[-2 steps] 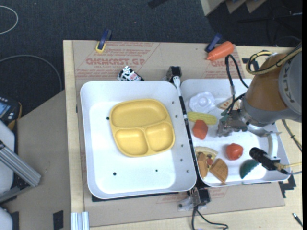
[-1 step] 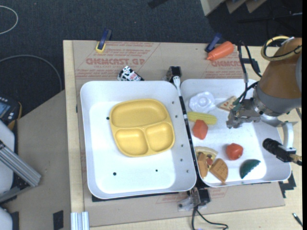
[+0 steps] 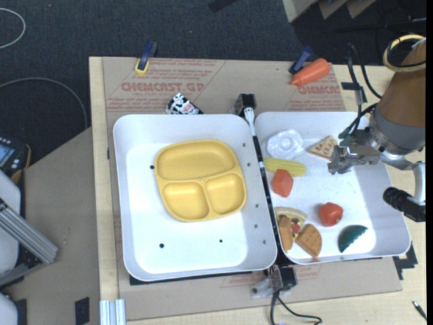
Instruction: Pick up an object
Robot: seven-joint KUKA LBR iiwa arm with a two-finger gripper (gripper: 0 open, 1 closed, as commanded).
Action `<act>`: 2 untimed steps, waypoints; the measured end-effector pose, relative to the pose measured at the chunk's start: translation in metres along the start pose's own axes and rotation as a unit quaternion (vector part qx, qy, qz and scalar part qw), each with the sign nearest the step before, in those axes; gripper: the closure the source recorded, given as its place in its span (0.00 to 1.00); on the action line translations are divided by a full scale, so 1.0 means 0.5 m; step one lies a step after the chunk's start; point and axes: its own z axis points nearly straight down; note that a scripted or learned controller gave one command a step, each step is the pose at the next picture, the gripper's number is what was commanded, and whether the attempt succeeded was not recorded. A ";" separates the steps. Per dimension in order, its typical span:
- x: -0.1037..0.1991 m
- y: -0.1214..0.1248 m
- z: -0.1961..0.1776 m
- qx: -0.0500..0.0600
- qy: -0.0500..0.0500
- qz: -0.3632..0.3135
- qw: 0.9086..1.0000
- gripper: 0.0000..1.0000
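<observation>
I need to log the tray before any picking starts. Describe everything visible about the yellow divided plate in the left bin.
The yellow divided plastic plate lies flat, right side up, in the middle of the left shallow white bin, turned at a slight slant to the bin's walls. It has rounded corners and three compartments: one wide section at the far side and two smaller ones at the near side. Its surface looks smooth and matte. Nothing rests in it, and only the bin floor touches it.

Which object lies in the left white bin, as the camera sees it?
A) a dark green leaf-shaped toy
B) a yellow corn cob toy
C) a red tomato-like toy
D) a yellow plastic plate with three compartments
D: the yellow plastic plate with three compartments rests alone in the left white bin, while the small toy foods lie in the right white bin.
</observation>
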 end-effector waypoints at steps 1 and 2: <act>0.000 0.003 -0.044 0.001 0.000 0.000 1.000 1.00; 0.063 0.110 -0.030 0.001 0.001 -0.002 1.000 1.00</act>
